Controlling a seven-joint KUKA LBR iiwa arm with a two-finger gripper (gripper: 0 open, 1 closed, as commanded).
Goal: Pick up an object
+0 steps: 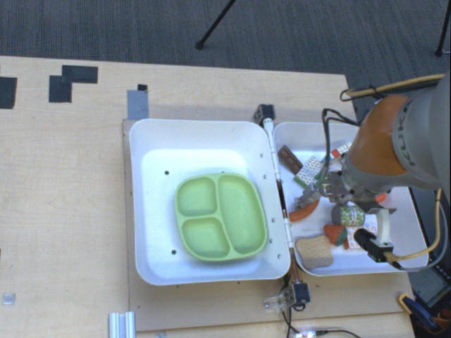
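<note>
**Orange-banded arm hides much of right bin**

Grey arm (394,143) covers the right bin (405,263); its gripper (331,189), state impossible to tell, hangs over jumbled objects (313,252), perhaps touching. A green divided tray (220,217) lies in the left bin (141,189).

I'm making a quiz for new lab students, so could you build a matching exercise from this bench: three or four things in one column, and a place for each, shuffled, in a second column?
Things:
1. green divided plate
2. tan sponge
3. brown bar
4. orange band

Places:
A. near corner of the right bin, by the divider
B. on the arm, above the wrist
C. middle of the left bin
D. far part of the right bin, by the divider

Pairs: 1-C, 2-A, 3-D, 4-B
</note>
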